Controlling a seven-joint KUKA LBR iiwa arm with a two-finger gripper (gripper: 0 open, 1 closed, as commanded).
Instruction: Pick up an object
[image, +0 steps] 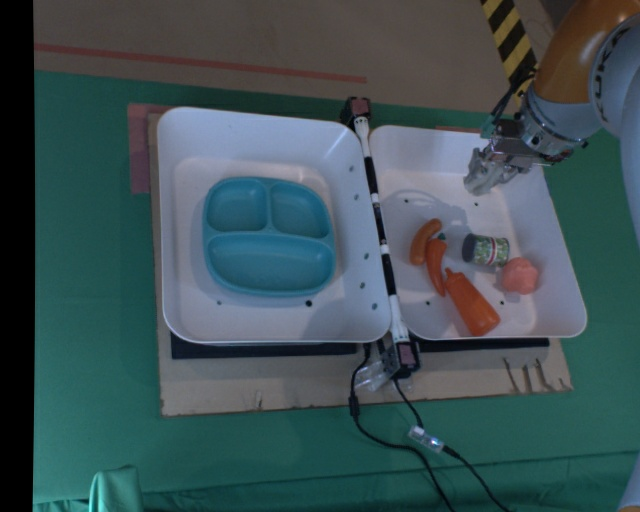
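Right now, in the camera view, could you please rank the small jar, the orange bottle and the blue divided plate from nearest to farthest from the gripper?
From the gripper, above the right bin's far side:
1. Small jar, mid right bin, just below the gripper in the image.
2. Orange bottle, toward the right bin's near edge.
3. Blue divided plate, in the left bin.

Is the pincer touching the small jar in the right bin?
Apart. The camera view shows bare white bin floor between the pincer and the small jar.

Two white bins (190, 135), one teal divided plate (268, 237), five small objects (470, 303)
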